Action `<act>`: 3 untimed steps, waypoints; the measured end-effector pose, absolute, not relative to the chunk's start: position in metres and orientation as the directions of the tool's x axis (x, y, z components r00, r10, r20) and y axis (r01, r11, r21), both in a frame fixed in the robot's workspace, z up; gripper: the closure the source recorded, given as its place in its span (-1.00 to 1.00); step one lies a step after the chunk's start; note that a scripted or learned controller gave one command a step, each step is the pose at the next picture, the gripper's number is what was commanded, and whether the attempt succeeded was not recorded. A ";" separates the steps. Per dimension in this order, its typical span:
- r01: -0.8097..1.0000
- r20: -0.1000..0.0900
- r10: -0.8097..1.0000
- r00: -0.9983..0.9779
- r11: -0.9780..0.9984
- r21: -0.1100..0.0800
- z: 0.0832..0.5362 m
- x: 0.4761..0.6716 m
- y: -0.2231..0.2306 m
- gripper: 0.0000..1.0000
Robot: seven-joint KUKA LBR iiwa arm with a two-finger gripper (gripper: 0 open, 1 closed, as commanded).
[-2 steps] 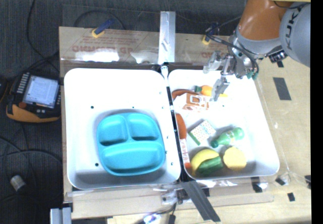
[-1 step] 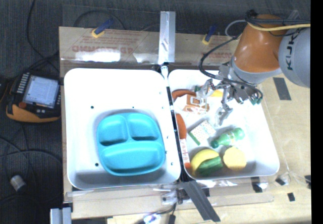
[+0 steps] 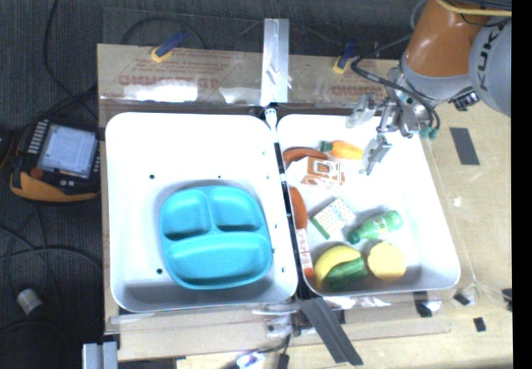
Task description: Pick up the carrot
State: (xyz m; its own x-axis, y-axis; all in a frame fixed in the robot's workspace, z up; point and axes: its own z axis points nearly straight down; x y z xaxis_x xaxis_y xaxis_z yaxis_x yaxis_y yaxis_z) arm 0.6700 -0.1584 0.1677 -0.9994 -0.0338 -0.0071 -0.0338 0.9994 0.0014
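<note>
Overhead slanted view (fixed) of both bins [image 3: 125, 218]

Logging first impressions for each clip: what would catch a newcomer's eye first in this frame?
Most striking is the bright blue divided tray lying in the left bin. Next comes the cluster of toy food in the right bin: the orange carrot near its far edge, and a green bottle and yellow pieces toward the near edge. The gripper hangs just right of the carrot, under the arm's orange band.

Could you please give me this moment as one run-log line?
task: pick up carrot | hand: above right bin, beside carrot | carrot: lying in bin, not held | left bin: blue tray
</note>
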 end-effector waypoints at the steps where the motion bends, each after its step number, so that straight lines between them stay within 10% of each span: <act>1: -0.331 -0.004 -0.331 -0.944 0.944 0.000 0.147 0.669 -0.112 -1.00; 2: -0.330 -0.012 -0.330 -0.944 0.944 0.003 0.158 0.671 -0.110 1.00; 3: -0.171 -0.007 -0.171 -0.985 0.985 0.000 0.272 0.670 -0.155 1.00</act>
